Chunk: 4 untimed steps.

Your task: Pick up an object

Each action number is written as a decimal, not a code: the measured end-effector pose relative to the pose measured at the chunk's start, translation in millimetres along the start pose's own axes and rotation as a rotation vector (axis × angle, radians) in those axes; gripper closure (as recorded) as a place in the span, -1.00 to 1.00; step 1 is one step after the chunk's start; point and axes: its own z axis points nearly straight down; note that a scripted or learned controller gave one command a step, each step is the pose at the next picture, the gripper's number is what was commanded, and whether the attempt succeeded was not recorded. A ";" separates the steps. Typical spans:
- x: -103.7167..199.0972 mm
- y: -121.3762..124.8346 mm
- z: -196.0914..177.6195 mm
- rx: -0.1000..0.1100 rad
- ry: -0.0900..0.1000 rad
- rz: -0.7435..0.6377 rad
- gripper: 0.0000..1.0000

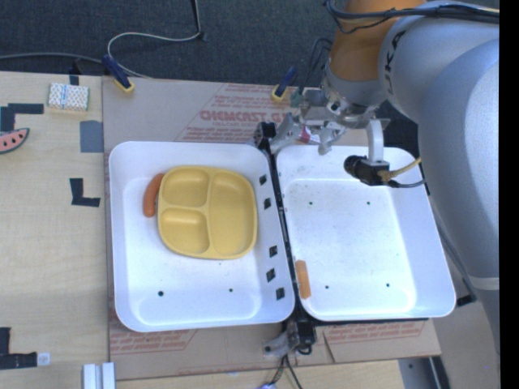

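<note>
Jaws of the gripper could not be made out, so their state went unrecorded; it hung over the far rim where the two bins met. Left bin held a yellow three-compartment plate, with an orange sausage-shaped piece touching its left edge, well apart from the gripper. Right bin held a second small orange piece against its near-left wall.
</note>
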 end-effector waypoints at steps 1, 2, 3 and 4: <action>0.9 0.1 -9.4 0.001 0.001 -0.001 1.00; 0.8 0.0 -9.3 0.001 0.001 -0.001 -1.00; 1.5 0.1 -18.7 0.002 0.002 -0.002 1.00; 1.5 0.0 -18.6 0.002 0.002 -0.002 -1.00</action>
